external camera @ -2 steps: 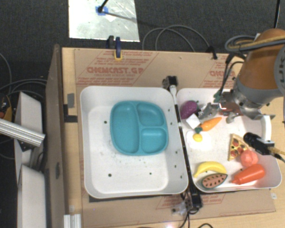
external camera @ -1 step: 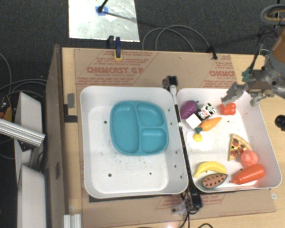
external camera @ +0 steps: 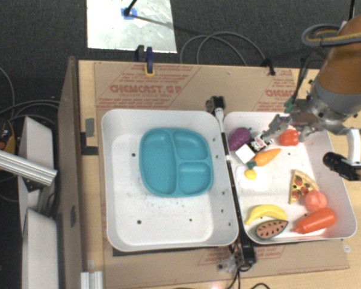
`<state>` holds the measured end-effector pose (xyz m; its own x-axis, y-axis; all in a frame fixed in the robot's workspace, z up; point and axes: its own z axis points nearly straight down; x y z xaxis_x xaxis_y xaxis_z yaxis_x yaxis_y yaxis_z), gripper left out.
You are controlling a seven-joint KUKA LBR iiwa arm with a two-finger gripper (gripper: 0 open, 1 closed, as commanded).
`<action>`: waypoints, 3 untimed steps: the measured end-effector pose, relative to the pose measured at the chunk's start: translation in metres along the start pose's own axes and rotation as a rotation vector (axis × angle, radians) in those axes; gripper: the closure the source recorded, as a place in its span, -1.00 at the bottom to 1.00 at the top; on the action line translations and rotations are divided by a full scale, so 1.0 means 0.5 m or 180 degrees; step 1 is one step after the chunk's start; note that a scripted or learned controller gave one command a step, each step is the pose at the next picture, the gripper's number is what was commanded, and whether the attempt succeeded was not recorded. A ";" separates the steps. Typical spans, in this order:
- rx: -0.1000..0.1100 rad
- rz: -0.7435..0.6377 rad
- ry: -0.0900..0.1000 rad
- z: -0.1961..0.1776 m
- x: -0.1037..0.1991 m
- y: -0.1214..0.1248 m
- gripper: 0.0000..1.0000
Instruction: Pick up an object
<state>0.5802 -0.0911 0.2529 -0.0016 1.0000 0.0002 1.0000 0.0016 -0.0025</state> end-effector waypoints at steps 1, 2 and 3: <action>-0.0008 0.0006 -0.0006 0.083 -0.054 0.033 -1.00; -0.0047 -0.0011 -0.0013 -0.011 -0.111 0.184 -1.00; -0.0006 -0.0021 0.0004 0.095 0.005 0.164 -1.00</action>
